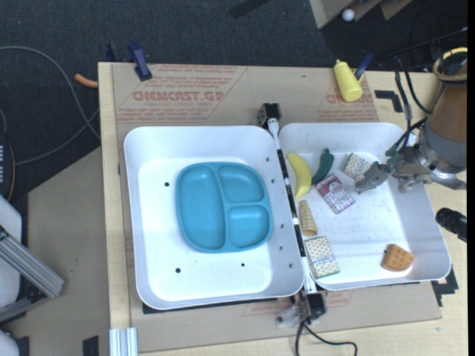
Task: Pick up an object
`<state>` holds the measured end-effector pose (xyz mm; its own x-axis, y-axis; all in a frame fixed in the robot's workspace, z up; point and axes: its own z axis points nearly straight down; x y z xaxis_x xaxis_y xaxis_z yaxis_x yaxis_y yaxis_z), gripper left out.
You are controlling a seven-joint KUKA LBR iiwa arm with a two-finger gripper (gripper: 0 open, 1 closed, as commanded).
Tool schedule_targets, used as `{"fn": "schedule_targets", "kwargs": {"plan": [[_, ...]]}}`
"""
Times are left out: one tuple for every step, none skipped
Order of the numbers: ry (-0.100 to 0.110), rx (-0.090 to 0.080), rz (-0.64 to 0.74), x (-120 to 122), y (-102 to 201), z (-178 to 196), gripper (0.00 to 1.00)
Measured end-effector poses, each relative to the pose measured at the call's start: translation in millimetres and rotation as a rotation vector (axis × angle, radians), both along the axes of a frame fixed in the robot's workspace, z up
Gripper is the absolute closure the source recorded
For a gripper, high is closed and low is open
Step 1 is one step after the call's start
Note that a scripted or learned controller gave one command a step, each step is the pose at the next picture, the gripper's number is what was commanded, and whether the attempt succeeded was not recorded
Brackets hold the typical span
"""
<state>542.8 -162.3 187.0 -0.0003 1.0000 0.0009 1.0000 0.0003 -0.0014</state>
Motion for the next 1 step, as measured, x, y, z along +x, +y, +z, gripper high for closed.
{"fn": "schedule_targets", "kwargs": {"plan": [[0.0, 0.0, 0.001, 47.8, 42.4, -59.8, 0.0]]}}
